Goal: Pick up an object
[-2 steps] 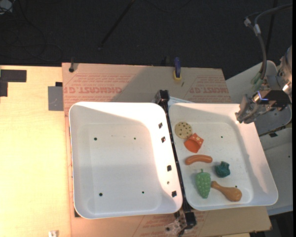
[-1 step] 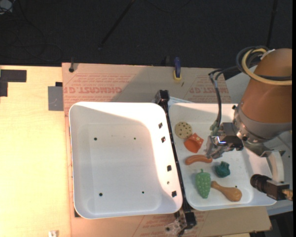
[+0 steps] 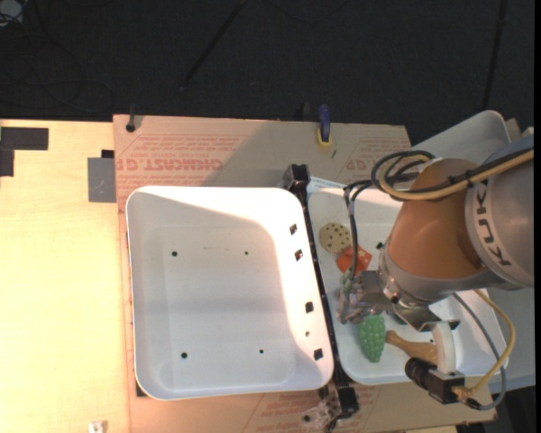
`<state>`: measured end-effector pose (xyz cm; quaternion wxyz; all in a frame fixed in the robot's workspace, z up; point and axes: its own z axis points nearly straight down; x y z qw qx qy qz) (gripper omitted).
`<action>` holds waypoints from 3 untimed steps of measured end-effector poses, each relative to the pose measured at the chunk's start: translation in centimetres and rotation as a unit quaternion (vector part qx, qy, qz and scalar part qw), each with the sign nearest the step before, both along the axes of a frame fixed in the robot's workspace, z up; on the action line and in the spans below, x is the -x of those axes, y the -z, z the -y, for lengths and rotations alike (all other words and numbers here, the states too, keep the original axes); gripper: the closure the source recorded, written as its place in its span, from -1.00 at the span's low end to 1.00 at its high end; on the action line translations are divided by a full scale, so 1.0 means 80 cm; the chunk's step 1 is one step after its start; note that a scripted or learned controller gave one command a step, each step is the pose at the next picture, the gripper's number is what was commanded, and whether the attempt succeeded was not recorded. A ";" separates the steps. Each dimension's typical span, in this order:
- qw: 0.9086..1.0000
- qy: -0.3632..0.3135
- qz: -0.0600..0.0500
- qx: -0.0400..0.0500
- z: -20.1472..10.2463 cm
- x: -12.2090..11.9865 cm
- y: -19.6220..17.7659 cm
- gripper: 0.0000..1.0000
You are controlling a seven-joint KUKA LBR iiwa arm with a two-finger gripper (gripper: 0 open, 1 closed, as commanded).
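In the right bin [image 3: 328, 207] lie a round tan disc with holes [image 3: 334, 235], a small orange-red piece [image 3: 353, 260], a knobbly green object [image 3: 372, 338] and a wooden-handled brush with a white head [image 3: 426, 341]. My gripper [image 3: 352, 303] reaches down into this bin from under the orange wrist band, just above the green object and below the orange-red piece. The arm's bulk hides most of the bin's right half.
The left bin [image 3: 153, 242] sits beside the right one, with black clips along the shared rim [image 3: 308, 307]. Both bins rest on a cardboard sheet [image 3: 207, 156]. Cables loop over the arm [image 3: 397, 171]. Light wooden bench lies to the left [image 3: 45, 287].
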<state>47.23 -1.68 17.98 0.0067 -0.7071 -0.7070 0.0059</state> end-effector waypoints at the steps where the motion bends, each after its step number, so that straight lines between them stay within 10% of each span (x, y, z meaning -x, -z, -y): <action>1: 1.000 0.000 0.017 0.001 0.028 -0.006 -0.269 1.00; 2: 1.000 0.002 -0.002 0.000 0.063 0.000 -0.062 1.00; 3: 1.000 0.005 0.008 0.004 0.228 -0.002 -0.094 1.00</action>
